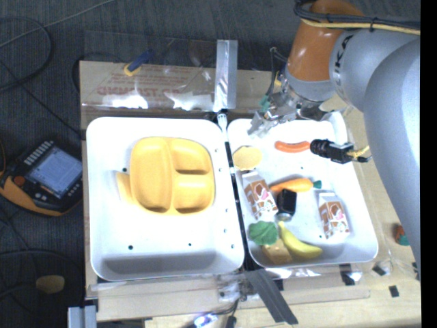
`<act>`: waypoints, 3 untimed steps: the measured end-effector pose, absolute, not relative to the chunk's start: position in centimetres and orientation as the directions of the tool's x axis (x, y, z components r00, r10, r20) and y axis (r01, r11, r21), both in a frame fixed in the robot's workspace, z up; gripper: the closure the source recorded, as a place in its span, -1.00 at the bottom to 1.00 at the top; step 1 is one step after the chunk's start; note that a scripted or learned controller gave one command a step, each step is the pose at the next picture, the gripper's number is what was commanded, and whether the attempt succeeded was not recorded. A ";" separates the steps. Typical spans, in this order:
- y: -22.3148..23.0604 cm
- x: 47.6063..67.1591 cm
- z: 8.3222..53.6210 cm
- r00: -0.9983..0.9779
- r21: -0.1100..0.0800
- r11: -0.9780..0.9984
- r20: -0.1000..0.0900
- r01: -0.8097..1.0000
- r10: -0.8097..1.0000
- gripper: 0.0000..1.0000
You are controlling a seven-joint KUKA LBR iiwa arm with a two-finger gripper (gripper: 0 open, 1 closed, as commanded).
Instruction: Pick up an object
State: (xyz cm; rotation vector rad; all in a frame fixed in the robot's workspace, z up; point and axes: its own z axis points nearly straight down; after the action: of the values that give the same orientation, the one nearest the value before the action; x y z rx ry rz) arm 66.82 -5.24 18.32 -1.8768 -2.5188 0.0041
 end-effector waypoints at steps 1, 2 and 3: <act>-10.3 66.8 23.9 -0.279 -0.001 0.279 -0.003 0.960 0.960 1.00; -10.2 58.9 22.9 -0.362 -0.001 0.362 -0.001 0.932 0.932 1.00; -8.5 66.0 21.2 -0.182 -0.002 0.182 -0.001 0.983 0.983 1.00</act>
State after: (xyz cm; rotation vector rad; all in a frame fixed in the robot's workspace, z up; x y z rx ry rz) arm 65.97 -8.53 21.17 -2.0087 -2.4142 0.0034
